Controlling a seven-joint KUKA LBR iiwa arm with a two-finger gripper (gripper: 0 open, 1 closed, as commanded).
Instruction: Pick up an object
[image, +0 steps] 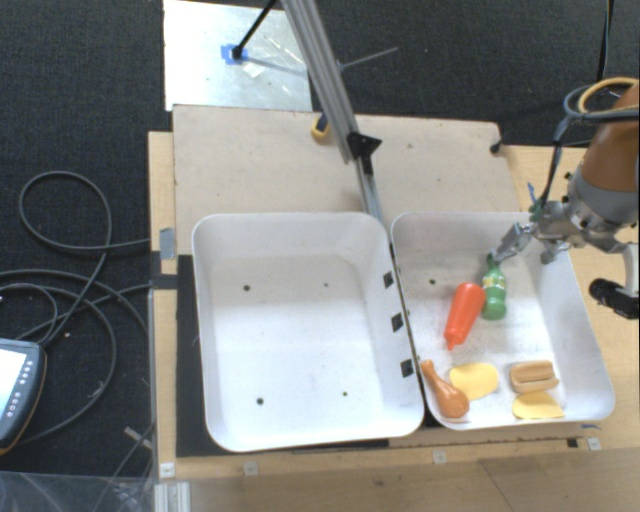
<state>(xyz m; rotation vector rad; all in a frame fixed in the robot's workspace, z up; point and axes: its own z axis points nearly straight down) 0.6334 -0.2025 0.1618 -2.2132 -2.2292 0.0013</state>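
Six light rigid plastic toys in right bin (590, 330); gripper (516, 243) open, holding nothing, above green bottle (494, 298), slick and round, so pinch across its middle.

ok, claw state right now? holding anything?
Claw: cannot be told whether open or closed. It hangs over the right white bin, just above the small green plastic bottle; nothing visibly gripped.

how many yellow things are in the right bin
2, both near the front of the right bin: a yellow piece beside the drumstick, and another just in front of the hot dog.
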